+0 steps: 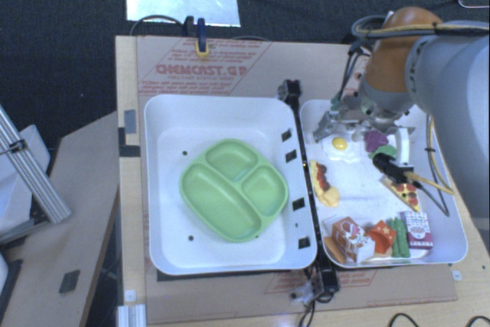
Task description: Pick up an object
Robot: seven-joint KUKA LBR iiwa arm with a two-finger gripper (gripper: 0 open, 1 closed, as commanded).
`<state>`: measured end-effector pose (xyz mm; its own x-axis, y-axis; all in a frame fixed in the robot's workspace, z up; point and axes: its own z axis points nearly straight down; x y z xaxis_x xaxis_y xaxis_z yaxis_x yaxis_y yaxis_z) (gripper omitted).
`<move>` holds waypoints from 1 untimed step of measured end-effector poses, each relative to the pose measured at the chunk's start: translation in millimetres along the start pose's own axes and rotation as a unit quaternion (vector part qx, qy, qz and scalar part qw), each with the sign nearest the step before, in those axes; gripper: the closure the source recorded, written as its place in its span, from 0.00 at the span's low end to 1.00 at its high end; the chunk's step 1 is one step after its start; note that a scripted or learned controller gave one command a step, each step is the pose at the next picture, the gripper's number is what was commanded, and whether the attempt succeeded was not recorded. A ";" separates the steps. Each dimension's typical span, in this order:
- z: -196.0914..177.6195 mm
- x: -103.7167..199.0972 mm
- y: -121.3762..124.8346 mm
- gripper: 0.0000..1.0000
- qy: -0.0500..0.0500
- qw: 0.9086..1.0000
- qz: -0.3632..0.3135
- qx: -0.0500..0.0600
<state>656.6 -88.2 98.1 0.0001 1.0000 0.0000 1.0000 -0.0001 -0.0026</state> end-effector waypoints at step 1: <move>13.1 0.4 0.9 0.00 0.000 1.000 0.000 -0.002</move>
<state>657.5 -87.8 85.0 -0.0006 1.0000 -0.0004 1.0000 0.0006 0.0012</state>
